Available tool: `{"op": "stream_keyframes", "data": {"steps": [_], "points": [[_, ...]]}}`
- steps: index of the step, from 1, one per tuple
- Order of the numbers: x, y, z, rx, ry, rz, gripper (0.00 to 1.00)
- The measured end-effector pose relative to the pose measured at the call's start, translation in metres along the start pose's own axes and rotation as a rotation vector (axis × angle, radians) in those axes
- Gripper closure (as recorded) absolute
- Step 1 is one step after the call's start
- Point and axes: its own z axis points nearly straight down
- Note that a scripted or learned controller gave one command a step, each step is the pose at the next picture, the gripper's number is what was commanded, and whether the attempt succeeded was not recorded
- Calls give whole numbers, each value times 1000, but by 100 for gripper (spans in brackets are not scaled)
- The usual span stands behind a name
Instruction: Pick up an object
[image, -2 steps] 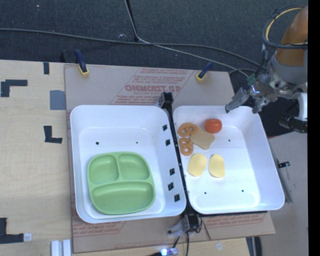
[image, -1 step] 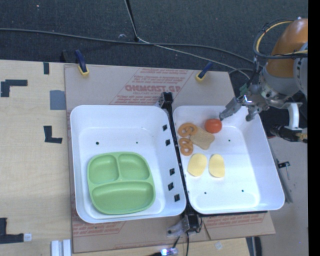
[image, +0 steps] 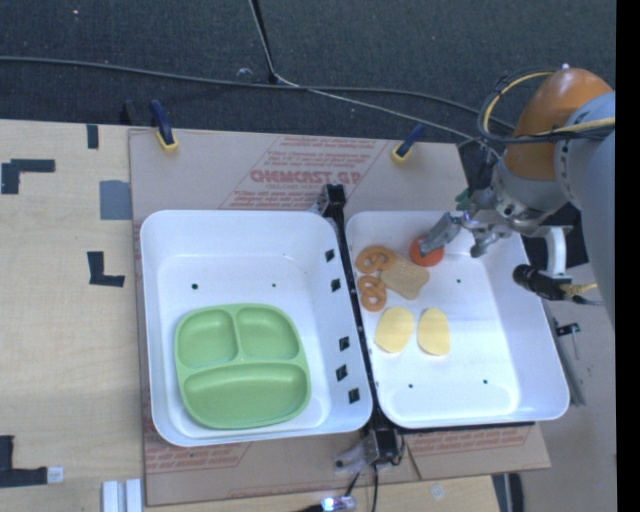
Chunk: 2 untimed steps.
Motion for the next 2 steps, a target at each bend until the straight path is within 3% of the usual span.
{"op": "stream_keyframes", "data": {"steps": [1,2], "points": [[9,-6,49,-1,0,0,0],[8,-6,38,3,0,0,100]]}}
